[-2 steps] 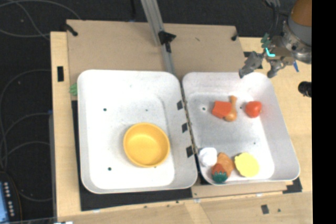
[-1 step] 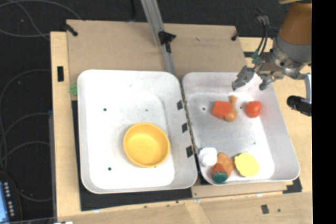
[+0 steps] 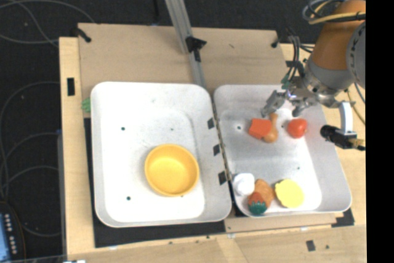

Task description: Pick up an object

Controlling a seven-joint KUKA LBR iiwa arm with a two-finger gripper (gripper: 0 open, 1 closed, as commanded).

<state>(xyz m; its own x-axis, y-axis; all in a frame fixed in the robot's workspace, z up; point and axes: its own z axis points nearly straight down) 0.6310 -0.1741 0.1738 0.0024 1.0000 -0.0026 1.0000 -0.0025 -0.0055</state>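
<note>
My gripper (image 3: 285,109) hangs over the far part of the right bin (image 3: 277,160), its two fingers spread apart with nothing between them. Just below it lie an orange block (image 3: 261,128) with a small tan piece (image 3: 270,137) against its near side, and a red round object (image 3: 297,127) to the right. At the bin's near edge sit a white ball (image 3: 244,183), an orange carrot-like piece with a green end (image 3: 260,196) and a yellow disc (image 3: 289,193). A yellow bowl (image 3: 172,169) rests in the left bin (image 3: 123,132).
A metal pole (image 3: 178,9) slants up from the bench between the bins. A black and white fitting (image 3: 340,132) sticks out at the right bin's right edge. Cables lie on the dark floor at left.
</note>
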